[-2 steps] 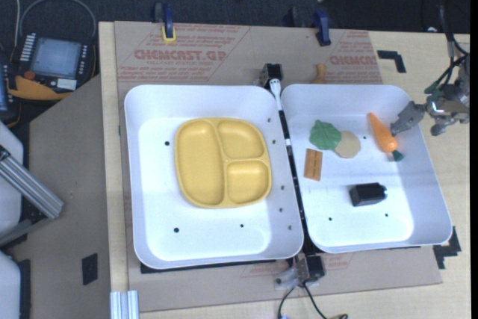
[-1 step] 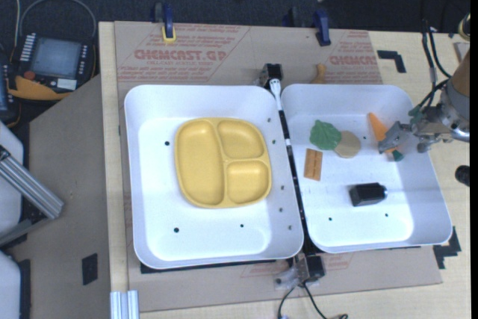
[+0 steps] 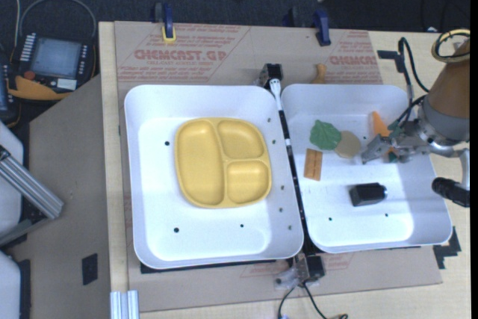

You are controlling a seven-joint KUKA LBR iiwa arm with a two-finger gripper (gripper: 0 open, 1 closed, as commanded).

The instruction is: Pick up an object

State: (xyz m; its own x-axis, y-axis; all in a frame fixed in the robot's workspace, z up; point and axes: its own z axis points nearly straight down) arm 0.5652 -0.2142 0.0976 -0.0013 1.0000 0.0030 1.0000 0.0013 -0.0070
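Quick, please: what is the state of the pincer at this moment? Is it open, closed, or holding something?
Pincer: it cannot be told whether it is open or closed. It is low in the right bin, beside the beige piece; nothing is seen held.

Red print runs across the brown cardboard sheet [image 3: 224, 48] that covers the bench behind the bins. Above the left bin it reads "CHEMCAST GP", with a smaller line under it too fine to make out. The same red lettering [image 3: 352, 60] repeats further right, partly cut off.
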